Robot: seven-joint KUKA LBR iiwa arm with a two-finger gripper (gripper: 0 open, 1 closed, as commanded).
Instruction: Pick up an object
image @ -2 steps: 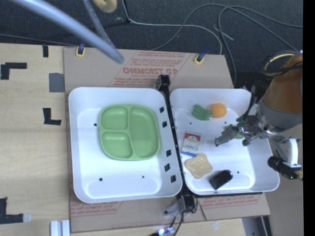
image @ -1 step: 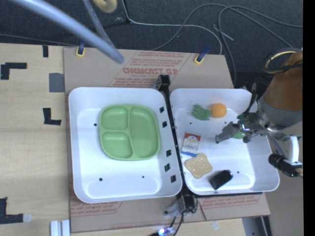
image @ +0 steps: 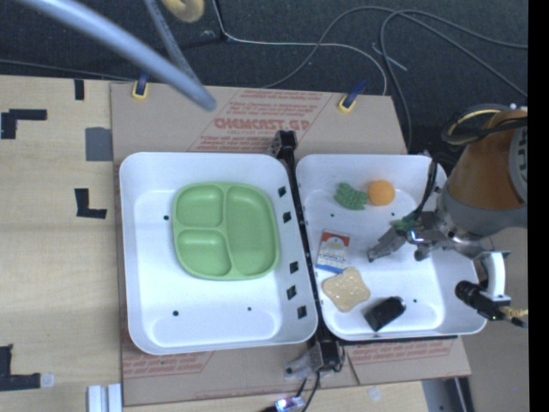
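Observation:
My gripper (image: pixel 386 239) hangs low over the middle of the right bin (image: pixel 429 166), reaching in from the right. It is open, with nothing between its fingers. A small red and white packet (image: pixel 333 250) lies just to its left. Beyond it, towards the far wall, sit a green toy (image: pixel 349 196) and an orange ball (image: pixel 381 192). A tan slice of toast (image: pixel 346 289) and a black block (image: pixel 384 312) lie closer to the near wall, below and left of the fingertips.
The left bin (image: pixel 141 230) holds a green divided plate (image: pixel 226 230). A black divider (image: pixel 296 230) runs between the bins. The arm's orange band (image: pixel 485 174) looms over the right bin's right wall. Cables trail across the dark floor behind.

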